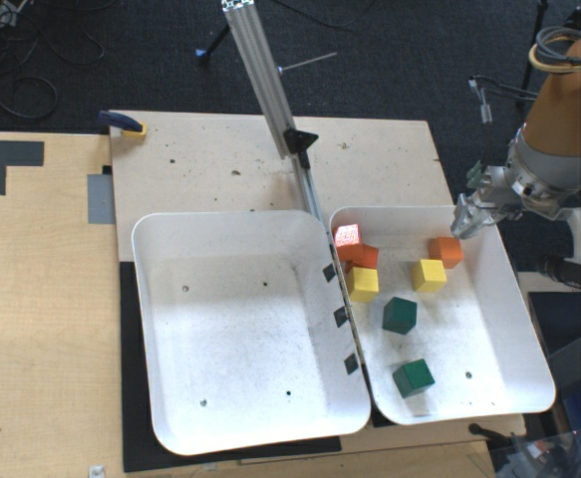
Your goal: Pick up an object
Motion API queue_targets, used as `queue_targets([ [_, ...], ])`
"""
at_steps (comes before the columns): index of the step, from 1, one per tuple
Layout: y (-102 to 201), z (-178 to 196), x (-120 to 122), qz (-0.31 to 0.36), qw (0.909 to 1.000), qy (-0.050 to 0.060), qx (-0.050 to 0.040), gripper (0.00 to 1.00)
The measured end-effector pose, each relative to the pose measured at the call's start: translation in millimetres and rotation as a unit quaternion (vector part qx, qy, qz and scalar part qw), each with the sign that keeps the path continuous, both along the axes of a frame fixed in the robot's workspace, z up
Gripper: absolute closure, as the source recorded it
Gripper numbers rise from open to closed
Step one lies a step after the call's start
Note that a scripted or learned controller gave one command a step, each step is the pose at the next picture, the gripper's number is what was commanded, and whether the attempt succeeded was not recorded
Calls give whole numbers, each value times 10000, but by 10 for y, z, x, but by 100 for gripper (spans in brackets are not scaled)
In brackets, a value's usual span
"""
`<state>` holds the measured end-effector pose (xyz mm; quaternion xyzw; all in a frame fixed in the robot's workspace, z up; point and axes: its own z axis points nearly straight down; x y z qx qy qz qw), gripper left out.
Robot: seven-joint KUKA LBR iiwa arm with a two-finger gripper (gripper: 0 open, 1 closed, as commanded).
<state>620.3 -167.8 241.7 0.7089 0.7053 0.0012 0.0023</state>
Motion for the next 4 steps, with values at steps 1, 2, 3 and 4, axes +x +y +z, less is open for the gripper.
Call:
queue_targets([
  [1,-15,377,5,39,10000,10,4,100],
  [2,398,250,-76,43,10000,46,18,100],
  [3,894,275,-212,47,10000,43,21,100],
  [4,1472,249,-347,48,10000,48,21,100],
])
